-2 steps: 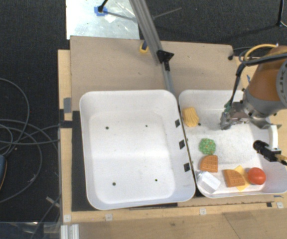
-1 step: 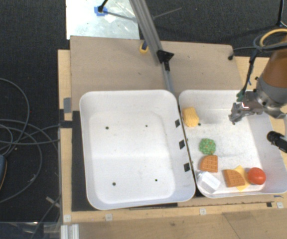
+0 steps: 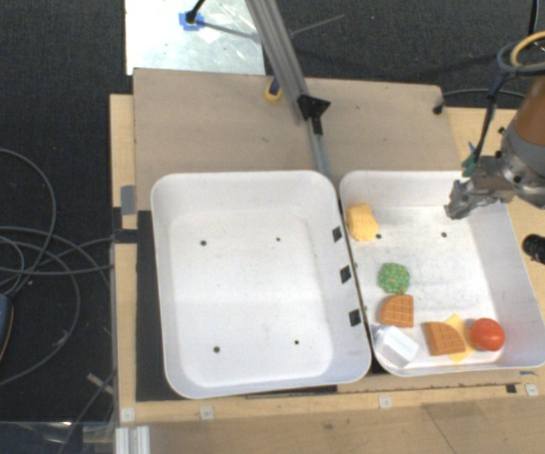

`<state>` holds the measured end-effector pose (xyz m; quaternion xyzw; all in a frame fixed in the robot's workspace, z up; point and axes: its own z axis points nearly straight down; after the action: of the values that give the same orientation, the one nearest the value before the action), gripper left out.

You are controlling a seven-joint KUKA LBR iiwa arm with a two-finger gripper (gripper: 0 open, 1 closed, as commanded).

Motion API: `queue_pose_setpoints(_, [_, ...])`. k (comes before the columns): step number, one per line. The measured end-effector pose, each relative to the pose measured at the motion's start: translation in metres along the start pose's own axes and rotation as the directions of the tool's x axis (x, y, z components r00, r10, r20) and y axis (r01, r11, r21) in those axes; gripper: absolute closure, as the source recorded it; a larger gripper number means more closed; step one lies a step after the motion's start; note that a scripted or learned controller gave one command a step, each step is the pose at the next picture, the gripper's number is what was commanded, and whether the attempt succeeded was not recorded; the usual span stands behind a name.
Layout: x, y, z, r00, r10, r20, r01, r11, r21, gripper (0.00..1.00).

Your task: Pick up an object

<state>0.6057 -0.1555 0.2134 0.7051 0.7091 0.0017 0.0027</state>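
Dark carpet surrounds the bench where we see two white bins; the right bin holds every item. Our gripper hangs over its far right corner with nothing between its fingers, though how wide they stand we cannot tell. Nearest is the yellow piece, leftward by the bin's far left edge, while the green ball, waffle and tomato lie toward the near edge

even, diffuse overhead light falls on the two white bins, which read bright and slightly washed out. shadows beside the bins are soft and faint. above the bins a shiny sheet shows glare. the picture is low in resolution, grainy, with soft edges.
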Motion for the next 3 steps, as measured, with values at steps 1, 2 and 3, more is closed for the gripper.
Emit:
queue_pose_setpoints(1, [0.003, -0.002, -0.046, 1.000, 0.000, 0.000, 0.000, 1.000, -0.001, 1.00])
queue_pose_setpoints(2, [0.051, 0.001, -0.038, 1.000, -0.004, -0.002, 0.004, 1.000, 0.005, 1.00])
queue_pose_setpoints(3, [0.095, -0.009, -0.032, 1.000, -0.004, -0.003, 0.004, 1.000, 0.006, 1.00])
